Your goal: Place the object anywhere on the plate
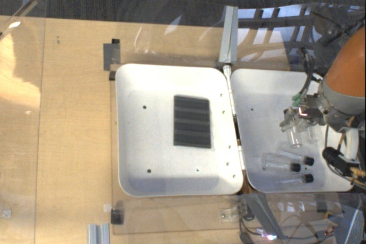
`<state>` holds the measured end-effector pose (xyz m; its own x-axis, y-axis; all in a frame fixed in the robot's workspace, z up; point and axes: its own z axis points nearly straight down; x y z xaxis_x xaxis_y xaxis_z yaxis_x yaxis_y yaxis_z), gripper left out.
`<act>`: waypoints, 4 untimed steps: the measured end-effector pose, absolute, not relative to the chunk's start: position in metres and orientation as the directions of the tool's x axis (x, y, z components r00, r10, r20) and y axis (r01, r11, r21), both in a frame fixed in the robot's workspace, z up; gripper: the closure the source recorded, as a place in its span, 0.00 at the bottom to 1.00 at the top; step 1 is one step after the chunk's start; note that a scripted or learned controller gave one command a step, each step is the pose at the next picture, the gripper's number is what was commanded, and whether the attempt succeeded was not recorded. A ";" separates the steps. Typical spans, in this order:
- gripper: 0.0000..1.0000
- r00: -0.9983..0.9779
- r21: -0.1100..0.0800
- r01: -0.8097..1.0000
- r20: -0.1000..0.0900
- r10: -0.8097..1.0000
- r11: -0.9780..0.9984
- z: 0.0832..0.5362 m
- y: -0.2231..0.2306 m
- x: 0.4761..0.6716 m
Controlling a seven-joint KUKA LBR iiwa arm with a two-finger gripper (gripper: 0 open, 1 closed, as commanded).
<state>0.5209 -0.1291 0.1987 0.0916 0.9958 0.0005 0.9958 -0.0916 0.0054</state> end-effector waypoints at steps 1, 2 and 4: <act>1.00 -0.317 0.009 0.948 -0.005 0.948 0.317 0.301 -0.109 0.574; 1.00 -0.065 0.003 0.998 0.000 0.998 0.065 0.228 -0.065 0.620; 1.00 0.466 0.002 0.885 0.001 0.885 -0.466 0.258 0.040 0.669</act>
<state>0.6690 0.0399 0.2581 0.4656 0.8850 0.0008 0.8850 -0.4656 0.0023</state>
